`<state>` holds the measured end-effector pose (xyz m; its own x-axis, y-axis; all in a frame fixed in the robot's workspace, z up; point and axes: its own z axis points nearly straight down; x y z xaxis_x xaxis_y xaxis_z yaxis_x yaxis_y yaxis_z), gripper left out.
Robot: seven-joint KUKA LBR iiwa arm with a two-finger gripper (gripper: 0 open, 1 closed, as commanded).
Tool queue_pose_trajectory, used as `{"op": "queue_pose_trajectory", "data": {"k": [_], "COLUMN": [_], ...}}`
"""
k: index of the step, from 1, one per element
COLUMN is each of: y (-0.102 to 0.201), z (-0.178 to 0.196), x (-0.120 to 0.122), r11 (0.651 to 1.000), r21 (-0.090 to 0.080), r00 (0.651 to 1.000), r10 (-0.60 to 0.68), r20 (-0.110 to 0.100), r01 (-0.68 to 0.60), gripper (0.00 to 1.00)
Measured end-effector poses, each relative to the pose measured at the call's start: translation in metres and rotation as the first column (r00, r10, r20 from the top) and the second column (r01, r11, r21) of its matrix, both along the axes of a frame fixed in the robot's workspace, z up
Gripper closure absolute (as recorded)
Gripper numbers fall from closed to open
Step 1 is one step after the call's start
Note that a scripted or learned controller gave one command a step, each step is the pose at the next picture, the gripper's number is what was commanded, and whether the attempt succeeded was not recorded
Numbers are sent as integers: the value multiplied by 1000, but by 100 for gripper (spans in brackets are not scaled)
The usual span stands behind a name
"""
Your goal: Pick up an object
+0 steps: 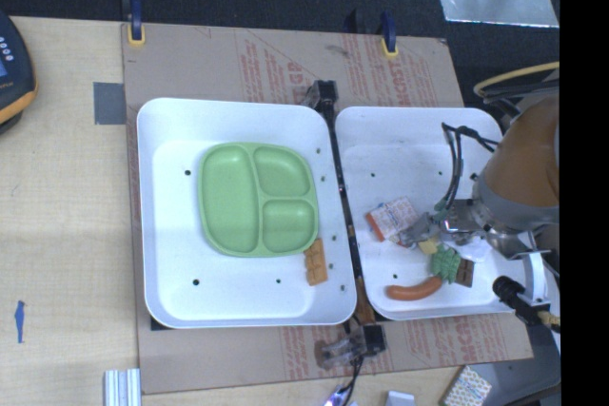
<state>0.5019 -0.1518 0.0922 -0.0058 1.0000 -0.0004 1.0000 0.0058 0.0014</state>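
Well to the left of the gripper point(447, 225), the left bin point(162, 204) holds a pale green divided plate point(257, 199) with three compartments, lying flat near the bin's middle. Just beyond the plate's lower right corner, still in that bin, lies a small orange-brown waffle-like piece point(315, 261), close to the wall shared with the neighbouring bin.

The right bin point(400, 138) holds the rest, all gathered at and just below the gripper. Immediately left of the gripper lies a small crumpled packet, white with orange-red print point(389, 219). Just below the gripper sit a yellowish scrap point(430, 246) and a green leafy toy piece point(444, 260), touching each other, with a dark brown block point(464, 272) against the green piece's right side. Further below, near the bin's front wall, lies a red-orange toy sausage point(414, 290).

The gripper is low over this cluster, next to the packet; whether it is spread or pressed together I cannot tell.
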Motion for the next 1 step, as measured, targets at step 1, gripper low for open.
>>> {"op": "queue_pose_trajectory", "data": {"k": [1], "y": [-64], "z": [85], "x": [10], "r11": [1000], "r21": [-6], "r00": [1000], "r10": [-6], "r20": [5], "r01": [6], "gripper": [0]}}
